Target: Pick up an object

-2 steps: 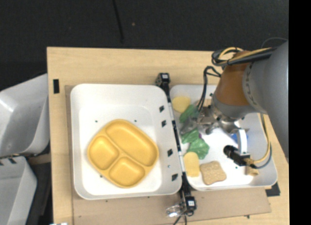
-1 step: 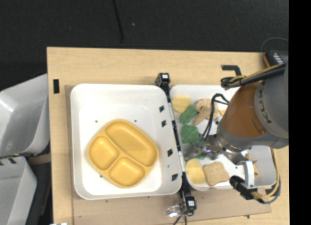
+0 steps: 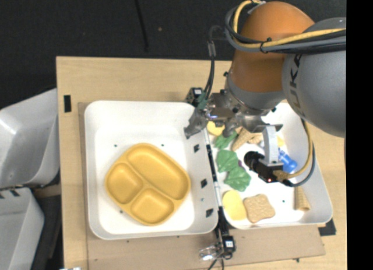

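Note:
My gripper [image 3: 228,128] hangs low over the upper left part of the right bin [image 3: 317,202], under the orange wrist band. Just below it lie a green leafy toy [image 3: 232,167] and a smaller green piece [image 3: 222,141]. A pale yellow item [image 3: 215,129] peeks out beside the gripper. A tan waffle-like piece [image 3: 247,140] lies under the wrist. Nearer the front sit a yellow round slice [image 3: 233,204] and a brown cracker [image 3: 258,208]. A blue item [image 3: 287,161] lies to the right. Nothing shows between the fingers.
The left bin [image 3: 99,146] holds a yellow divided plate [image 3: 147,182]. A tan cone-like piece [image 3: 301,198] rests near the right bin's front right corner. The central rim between the bins runs just left of the gripper.

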Robot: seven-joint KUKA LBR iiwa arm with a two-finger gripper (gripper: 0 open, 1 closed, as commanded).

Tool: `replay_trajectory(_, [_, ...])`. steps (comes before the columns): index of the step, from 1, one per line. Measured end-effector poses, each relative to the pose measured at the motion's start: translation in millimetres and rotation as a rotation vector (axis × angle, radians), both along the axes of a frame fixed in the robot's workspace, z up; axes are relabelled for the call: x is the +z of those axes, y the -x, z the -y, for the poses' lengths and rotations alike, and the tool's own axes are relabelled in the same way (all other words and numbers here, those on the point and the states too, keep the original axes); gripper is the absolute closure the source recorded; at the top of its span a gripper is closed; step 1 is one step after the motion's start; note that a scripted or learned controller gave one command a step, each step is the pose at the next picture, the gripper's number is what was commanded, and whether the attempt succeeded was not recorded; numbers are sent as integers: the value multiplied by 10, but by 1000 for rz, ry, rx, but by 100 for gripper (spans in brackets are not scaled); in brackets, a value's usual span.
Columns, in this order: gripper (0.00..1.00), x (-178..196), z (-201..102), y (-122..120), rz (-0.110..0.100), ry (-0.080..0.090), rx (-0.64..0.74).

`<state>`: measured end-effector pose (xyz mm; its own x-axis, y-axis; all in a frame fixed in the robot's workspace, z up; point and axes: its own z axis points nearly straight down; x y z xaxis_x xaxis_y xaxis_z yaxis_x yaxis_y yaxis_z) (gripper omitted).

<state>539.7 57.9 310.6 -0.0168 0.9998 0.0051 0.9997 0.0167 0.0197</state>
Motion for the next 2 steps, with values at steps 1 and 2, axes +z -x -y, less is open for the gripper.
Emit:
replay_trajectory(1, [100,3,97,21,-18,8,-9])
replay_trajectory(2, [100,-1134,427,-100,-30,8,-21])
